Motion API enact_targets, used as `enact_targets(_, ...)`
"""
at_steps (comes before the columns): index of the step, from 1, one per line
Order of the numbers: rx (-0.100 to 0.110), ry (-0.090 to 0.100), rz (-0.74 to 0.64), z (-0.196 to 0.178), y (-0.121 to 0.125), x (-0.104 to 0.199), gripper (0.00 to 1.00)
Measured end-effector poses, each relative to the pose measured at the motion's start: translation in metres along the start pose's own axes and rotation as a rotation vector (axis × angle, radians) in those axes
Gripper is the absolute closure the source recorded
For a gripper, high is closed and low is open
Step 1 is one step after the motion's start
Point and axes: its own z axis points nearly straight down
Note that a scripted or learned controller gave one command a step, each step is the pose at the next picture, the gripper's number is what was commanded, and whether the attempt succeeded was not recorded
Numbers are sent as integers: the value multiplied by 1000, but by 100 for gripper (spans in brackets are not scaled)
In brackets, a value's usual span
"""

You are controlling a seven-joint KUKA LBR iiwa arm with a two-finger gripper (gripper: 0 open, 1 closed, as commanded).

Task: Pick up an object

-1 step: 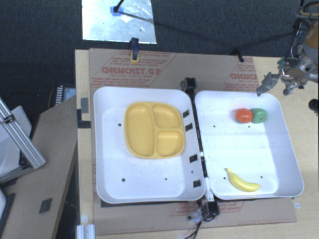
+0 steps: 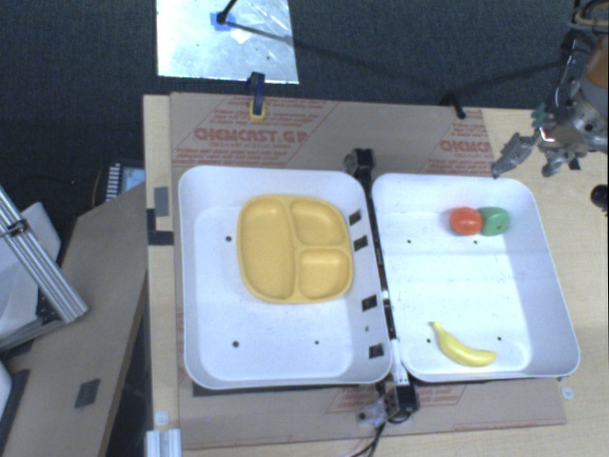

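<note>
Hovering beyond the far right corner of the right bin [image 2: 547, 255], the gripper [image 2: 540, 160] is standing open, holding nothing, well apart from the banana [image 2: 462, 347] inside.

Smooth white plastic is seen in the 2 bins [image 2: 547, 255]. A matt yellow plastic look is shown by the divided plate [image 2: 293, 248]; a glossy skin by the banana [image 2: 461, 347]. The bench [image 2: 314, 131] looks like printed cardboard.
</note>
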Motion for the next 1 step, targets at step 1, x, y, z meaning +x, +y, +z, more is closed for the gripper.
enact_targets(1, 2, 0, 2, 56, -8, -2, 0)
